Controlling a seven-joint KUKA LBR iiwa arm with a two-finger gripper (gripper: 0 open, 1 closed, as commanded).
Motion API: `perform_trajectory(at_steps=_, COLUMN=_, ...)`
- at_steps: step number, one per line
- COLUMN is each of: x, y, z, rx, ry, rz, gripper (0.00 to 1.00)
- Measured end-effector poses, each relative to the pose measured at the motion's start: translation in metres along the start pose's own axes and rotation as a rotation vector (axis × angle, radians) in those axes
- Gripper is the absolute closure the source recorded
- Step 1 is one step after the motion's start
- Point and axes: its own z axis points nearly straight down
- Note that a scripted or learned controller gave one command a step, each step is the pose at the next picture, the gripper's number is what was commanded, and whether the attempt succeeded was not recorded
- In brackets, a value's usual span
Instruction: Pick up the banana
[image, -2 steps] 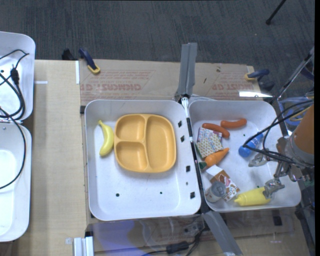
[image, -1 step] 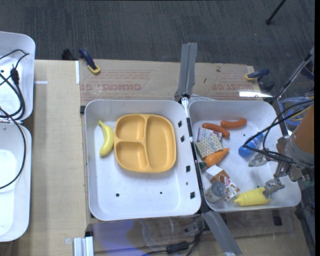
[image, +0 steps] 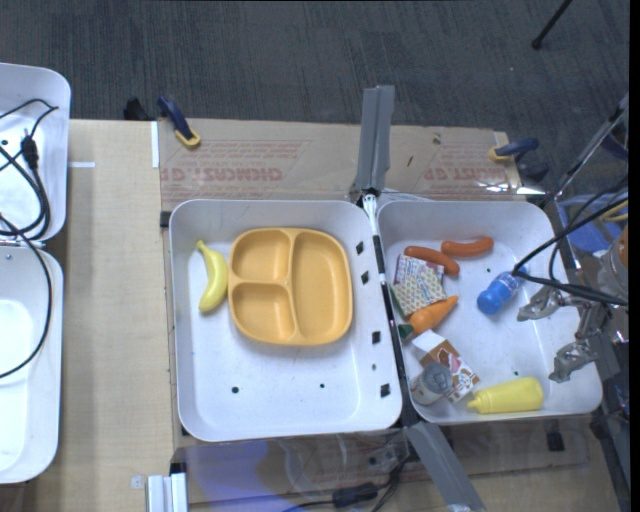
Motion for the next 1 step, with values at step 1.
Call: perform_trajectory(at_steps=1, x=0.0067, y=0.0064, z=0.0709, rx=-0.002, ry=0.003, rz=-0.167, gripper=0.00)
